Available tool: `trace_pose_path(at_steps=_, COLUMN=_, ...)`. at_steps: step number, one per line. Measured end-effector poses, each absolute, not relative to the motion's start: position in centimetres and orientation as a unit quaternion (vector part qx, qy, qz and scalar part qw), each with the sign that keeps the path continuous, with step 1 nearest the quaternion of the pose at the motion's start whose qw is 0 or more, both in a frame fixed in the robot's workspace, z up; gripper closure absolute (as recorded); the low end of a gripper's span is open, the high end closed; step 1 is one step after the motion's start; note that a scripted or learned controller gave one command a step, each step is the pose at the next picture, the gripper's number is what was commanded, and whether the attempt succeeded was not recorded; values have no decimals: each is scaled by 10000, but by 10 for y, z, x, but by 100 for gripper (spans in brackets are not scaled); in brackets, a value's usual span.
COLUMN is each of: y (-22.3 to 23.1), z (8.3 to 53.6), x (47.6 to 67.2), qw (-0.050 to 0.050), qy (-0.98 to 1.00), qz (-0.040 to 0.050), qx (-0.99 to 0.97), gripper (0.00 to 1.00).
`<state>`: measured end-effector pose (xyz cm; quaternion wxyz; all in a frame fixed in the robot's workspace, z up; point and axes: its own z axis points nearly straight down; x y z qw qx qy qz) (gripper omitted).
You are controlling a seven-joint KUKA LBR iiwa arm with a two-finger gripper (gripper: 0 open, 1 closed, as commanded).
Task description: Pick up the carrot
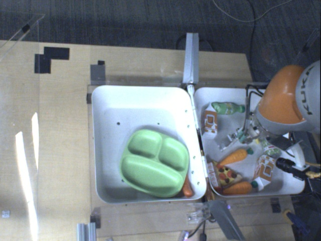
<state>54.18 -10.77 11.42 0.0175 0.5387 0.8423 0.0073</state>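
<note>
Gripper [244, 136] low in right bin [299, 189], carrot [233, 157] just at its 7 o'clock, ungrasped; finger state: cannot tell. Pick pending.

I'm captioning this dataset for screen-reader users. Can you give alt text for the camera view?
The grey and orange arm's hand hovers in the right bin just above a carrot, among small cartons, a green bottle, a pizza slice toy and a second carrot. The left bin holds a green divided tray.
</note>
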Motion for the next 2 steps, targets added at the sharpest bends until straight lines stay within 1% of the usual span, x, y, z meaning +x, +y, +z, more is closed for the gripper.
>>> trace_pose_path(at_steps=1, y=-108, z=114, x=542, qw=175, qy=8423, qz=73, qx=5387, gripper=0)
trace_pose_path(at_steps=2, y=-93, z=91, x=495, qw=109, qy=9010, qz=40, qx=4336, gripper=0)
